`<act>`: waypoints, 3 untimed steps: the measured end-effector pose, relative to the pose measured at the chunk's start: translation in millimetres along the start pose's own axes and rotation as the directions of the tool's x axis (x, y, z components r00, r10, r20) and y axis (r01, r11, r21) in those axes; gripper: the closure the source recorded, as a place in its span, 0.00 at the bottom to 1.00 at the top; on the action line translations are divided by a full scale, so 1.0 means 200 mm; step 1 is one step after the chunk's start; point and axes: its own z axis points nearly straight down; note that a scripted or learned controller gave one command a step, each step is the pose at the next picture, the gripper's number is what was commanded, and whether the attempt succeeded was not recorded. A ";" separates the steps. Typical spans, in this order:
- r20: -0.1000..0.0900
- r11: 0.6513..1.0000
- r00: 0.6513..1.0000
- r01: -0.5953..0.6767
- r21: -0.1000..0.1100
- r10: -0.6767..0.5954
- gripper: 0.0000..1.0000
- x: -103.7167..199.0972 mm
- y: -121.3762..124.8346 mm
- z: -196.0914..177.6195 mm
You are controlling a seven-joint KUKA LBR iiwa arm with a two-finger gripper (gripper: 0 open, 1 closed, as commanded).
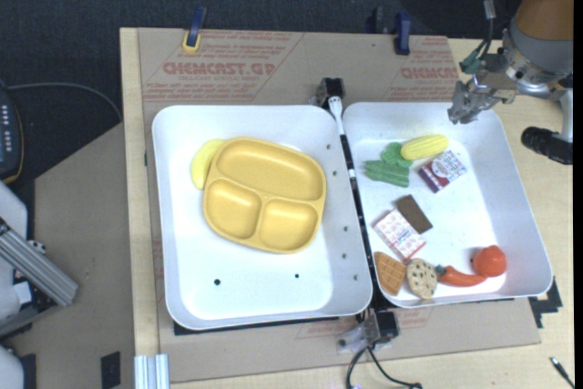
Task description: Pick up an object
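Camera view, slanted down on surface [137, 196]. Two white bins side by side.

Left bin [173, 196]: yellow divided tray [264, 194], three compartments, over a yellow piece [204, 161] at its left edge.

Right bin [515, 196]: corn cob [424, 146] just beside green toy [390, 166]; red-and-white packet [443, 169]; brown bar [414, 213] touching checked packet [398, 233]; waffle [389, 272], cookie [421, 277], red pepper [474, 268] along near edge.

End effector [465, 107] at far right corner of right bin, above rim, apart from all items. Open or closed: cannot tell.
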 end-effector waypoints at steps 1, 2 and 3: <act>-0.001 1.000 1.000 0.001 0.002 -0.001 1.00 0.22 -0.15 0.04; -0.001 1.000 1.000 0.001 0.002 -0.001 1.00 0.45 -0.27 0.08; -0.001 1.000 1.000 0.000 0.002 0.000 1.00 0.67 -0.46 0.05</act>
